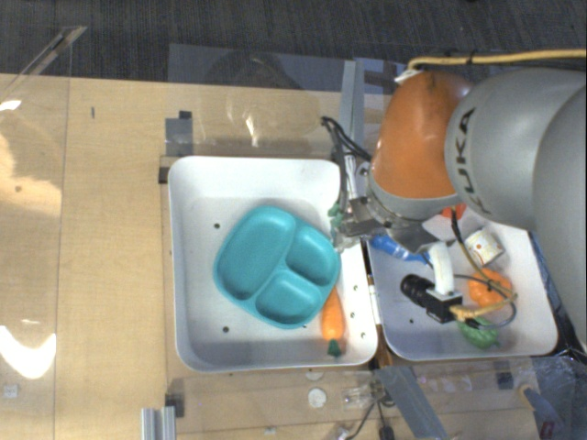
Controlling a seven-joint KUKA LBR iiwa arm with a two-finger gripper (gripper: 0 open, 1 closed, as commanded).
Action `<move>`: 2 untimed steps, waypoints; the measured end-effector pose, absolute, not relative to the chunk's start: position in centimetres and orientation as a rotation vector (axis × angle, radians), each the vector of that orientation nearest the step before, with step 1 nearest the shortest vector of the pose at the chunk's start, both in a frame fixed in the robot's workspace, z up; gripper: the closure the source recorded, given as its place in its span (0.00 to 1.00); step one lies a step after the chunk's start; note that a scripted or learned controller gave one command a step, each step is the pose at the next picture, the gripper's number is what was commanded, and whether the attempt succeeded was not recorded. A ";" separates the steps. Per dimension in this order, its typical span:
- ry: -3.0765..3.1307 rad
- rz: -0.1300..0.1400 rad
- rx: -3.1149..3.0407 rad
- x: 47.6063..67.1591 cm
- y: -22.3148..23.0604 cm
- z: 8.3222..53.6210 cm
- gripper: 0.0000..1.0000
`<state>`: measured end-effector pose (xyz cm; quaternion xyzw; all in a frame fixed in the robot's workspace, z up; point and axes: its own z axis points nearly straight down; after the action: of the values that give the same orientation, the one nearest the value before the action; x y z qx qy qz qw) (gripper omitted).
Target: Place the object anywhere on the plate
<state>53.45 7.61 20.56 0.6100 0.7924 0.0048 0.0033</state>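
Counter [92, 246]: pale wood, bearing two shallow white bins side by side.
Left bin [183, 273]: holds the plate and the carrot.
Plate [275, 264]: teal with three compartments, lying flat in the middle of the left bin, turned at a slant to the bin's walls.
Carrot [332, 317]: on the bin floor, not on the plate, in the near right part of the left bin, between the plate's near right rim and the bin's right wall.
Carrot long axis: runs almost straight from far to near, tipped slightly rightward toward the near end.
Carrot pointing: green stem end toward the near wall; orange end toward the far side, right at the plate's rim, though contact cannot be judged.
End effector [341, 229]: over the right edge of the left bin, just beside the plate's far right rim, apart from the carrot.
End effector state: cannot tell whether it is released or clenched; nothing is seen in its grip.
Right bin [537, 337]: holds a blue object [399, 248], a white block [483, 244], an orange object [486, 290] and a green object [479, 335].
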 end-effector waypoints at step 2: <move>2.397 0.005 2.030 48.7 19.2 15.0 1.00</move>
<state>48.73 19.23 14.98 0.6463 0.7631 0.0014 0.0000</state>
